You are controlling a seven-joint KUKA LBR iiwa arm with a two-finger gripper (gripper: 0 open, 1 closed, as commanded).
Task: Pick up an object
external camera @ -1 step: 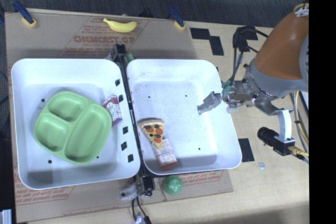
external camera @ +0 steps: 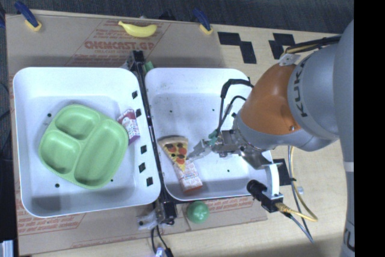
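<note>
A flat toy pizza slice (external camera: 175, 148) lies in the right bin (external camera: 198, 78) near its left wall, touching a small printed packet (external camera: 187, 174) below it. The gripper (external camera: 200, 149) sits just beside the slice; whether it is clenched cannot be told. A green divided plate (external camera: 83, 145) and a red wrapper (external camera: 129, 124) occupy the left bin (external camera: 36, 84). A green ball (external camera: 197, 211) and a yellow banana (external camera: 138, 27) rest on the cardboard-covered bench (external camera: 180, 39).

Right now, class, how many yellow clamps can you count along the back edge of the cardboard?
3. One clamp at the back left corner, one near the middle of the back edge, one at the back right corner. The arm may hide others.
</note>
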